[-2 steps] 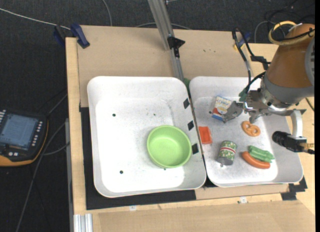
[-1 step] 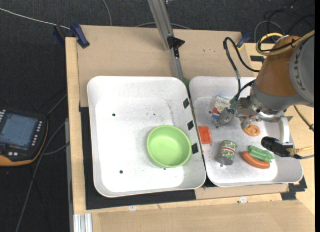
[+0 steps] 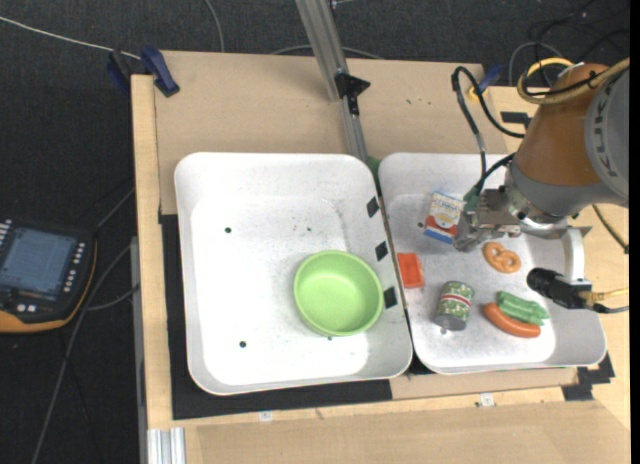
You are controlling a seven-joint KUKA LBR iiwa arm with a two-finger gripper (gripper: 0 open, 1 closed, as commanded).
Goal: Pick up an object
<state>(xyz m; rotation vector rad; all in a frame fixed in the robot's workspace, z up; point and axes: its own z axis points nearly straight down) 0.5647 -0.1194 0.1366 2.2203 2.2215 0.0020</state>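
The robot's metal two-finger gripper hangs low in the right white bin, beside a small white-and-blue carton; its grip cannot be told. Crowding risks a miss, with an orange pretzel-shaped toy close by.

— How's the light?
— Bright and even, from overhead. The two white bins come out almost washed out, though their speckles still read.
— Shadows?
— Soft and short; a faint one beneath the green bowl, another beneath the arm at right.
— Sharpness?
— Slightly soft throughout, small things at lower right grainy. The dark floor in the upper left stays dim. Edges look straight.
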